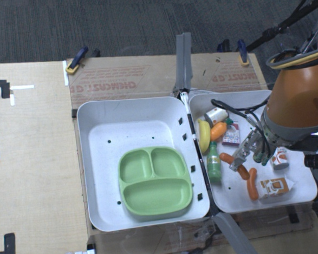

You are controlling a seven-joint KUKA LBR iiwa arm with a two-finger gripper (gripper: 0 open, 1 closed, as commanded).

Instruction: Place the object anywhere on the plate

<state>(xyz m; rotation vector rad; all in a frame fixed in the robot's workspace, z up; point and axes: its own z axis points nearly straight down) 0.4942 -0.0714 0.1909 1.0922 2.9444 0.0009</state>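
Orange toy carrots (233,162) lie in the right white bin (305,192), directly beneath the two-finger gripper (241,160), which hangs low over them. Whether its fingers are parted or closed cannot be told. Green three-compartment plastic plate (154,180) sits in the left white bin (96,155), well apart. An orange sausage-shaped piece (252,183) lies just right of the gripper.

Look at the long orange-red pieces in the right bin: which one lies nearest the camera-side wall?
The sausage, beside the small carton. It runs almost straight toward the near wall, below the hand; the carrot lies farther back by the banana.
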